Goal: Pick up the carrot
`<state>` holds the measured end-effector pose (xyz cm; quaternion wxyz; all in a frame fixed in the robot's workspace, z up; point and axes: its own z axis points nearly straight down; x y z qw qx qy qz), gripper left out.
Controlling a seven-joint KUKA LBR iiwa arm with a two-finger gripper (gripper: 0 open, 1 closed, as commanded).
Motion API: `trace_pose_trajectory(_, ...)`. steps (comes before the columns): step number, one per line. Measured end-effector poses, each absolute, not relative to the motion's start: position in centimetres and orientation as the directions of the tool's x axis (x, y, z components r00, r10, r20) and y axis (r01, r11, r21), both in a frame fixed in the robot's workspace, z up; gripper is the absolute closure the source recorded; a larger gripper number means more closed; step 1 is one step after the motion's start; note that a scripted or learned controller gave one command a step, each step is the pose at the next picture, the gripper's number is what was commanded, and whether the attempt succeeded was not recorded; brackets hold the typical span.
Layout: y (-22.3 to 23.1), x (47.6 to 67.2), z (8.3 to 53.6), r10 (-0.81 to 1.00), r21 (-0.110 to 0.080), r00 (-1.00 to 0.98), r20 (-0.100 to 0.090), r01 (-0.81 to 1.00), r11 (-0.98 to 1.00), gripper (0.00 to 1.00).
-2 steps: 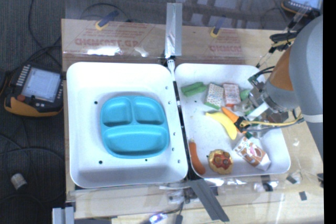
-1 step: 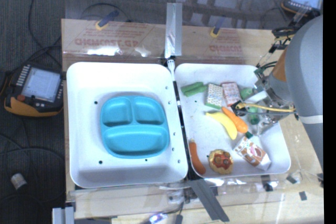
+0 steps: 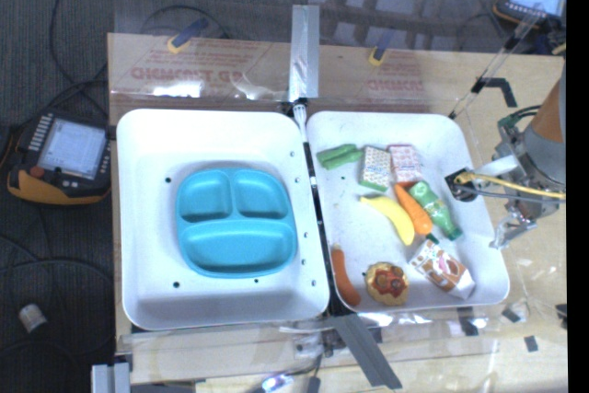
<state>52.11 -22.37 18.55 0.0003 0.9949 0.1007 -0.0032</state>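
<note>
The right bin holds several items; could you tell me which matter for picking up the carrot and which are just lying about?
Job: carrot.
Lying about: banana, green bottle, green pod, sausage, snack packet, blue tray in the left bin.

Blue divided plate (image 3: 237, 221) in the left bin (image 3: 147, 152)

My arm (image 3: 541, 150): grey casing, rounded, dull sheen. Above wrist, orange band (image 3: 556, 110), seen as small patch. Wrist section grey-silver, stacked metal parts, dark gaps between. My gripper (image 3: 511, 224): pale metal, slim, detail too small to tell.
</note>
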Motion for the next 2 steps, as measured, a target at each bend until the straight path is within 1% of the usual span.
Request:
trace_pose_trajectory(1,-11.1,48.2,12.9,0.221,-0.005,0.975,-0.008,0.221,-0.975,0.0)
trace_pose_trajectory(2,-18.0,48.3,24.7,0.24,0.001,0.971,-0.006,0.24,-0.971,0.0)
